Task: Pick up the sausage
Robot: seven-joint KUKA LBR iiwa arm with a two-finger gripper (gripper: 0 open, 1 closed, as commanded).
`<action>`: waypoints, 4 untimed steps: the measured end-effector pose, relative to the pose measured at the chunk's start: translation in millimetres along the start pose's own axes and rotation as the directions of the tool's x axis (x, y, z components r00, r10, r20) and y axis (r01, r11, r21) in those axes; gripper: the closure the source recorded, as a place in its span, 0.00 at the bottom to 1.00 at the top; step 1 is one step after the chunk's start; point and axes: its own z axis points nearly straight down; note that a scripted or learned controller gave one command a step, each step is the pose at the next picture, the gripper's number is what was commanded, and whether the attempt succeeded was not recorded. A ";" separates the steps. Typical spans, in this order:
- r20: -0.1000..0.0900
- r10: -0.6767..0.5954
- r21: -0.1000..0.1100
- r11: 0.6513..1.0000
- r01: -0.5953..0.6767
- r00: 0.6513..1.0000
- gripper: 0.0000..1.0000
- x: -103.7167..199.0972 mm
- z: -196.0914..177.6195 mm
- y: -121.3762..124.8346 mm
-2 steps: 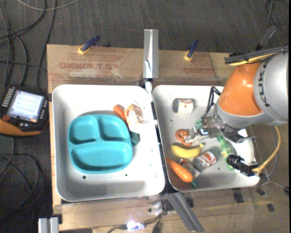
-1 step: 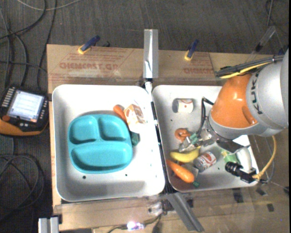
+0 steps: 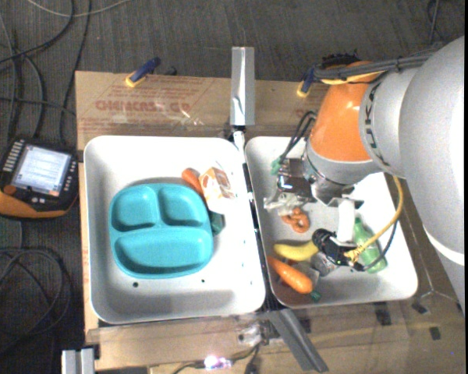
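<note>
Several foods crowd right bin (image 3: 405,283); we hover end effector (image 3: 290,201) over sausage (image 3: 297,220), finger state unreadable; risk grabbing banana (image 3: 294,251).

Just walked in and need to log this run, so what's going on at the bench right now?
The grey arm reaches in from the right over the right bin, its gripper low above a small orange-brown item that may be the sausage. Whether it grips anything is unclear. A banana, a carrot and a green item lie nearby. The left bin holds a teal divided tray with a few toys at its upper right edge.
</note>
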 end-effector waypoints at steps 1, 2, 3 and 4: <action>0.000 -0.252 -0.002 0.968 0.252 0.968 1.00 58.2 -114.2 -71.6; 0.003 -0.253 0.002 0.968 0.253 0.968 1.00 58.4 -122.5 -71.4; 0.005 -0.253 0.005 0.967 0.253 0.967 1.00 58.5 -130.7 -71.2; 0.007 -0.253 0.008 0.967 0.253 0.967 1.00 58.5 -138.9 -70.9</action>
